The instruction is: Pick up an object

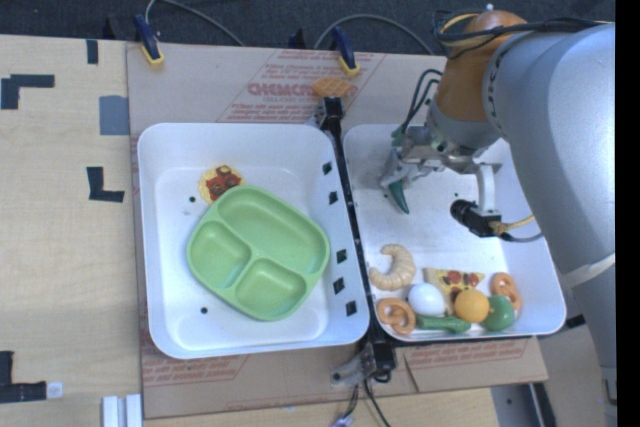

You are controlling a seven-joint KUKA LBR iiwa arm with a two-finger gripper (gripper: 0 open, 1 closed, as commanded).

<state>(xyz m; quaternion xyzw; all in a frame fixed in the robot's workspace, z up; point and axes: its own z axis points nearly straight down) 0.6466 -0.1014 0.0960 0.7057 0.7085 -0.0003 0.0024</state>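
In the right bin (450,225), near its front edge, sits the pickable lot: a pale croissant (395,266), a white egg (426,299), a pretzel (396,316), a pizza slice (453,278), an orange ball (472,305), a green veg piece (499,314) w/ a green stem-like item (442,323) beside it, and a small ring pretzel (505,287). All lie packed close, several touching; none lifted. All appear to be moulded plastic toy food, smooth and rounded, semi-gloss; judged light and rigid, the round ones prob. prone to roll. The pincer (400,193) hovers over the bare back part of the same bin, well apart from the cluster; its dark-green tips point down and left, appear close together, w/ nothing between them. Whether the tips touch the bin floor: cannot tell. Status, by judgement: approach only, no grasp made; selection, closure on an item and lift all remain. In the left bin (165,245): a matte green divided tray (258,252), three compartments, and a small flat red-yellow item (220,182) just behind it. Bins are shallow, white, glossy plastic, on a cardboard sheet (270,90) clamped to the wood-grain desk (60,245).
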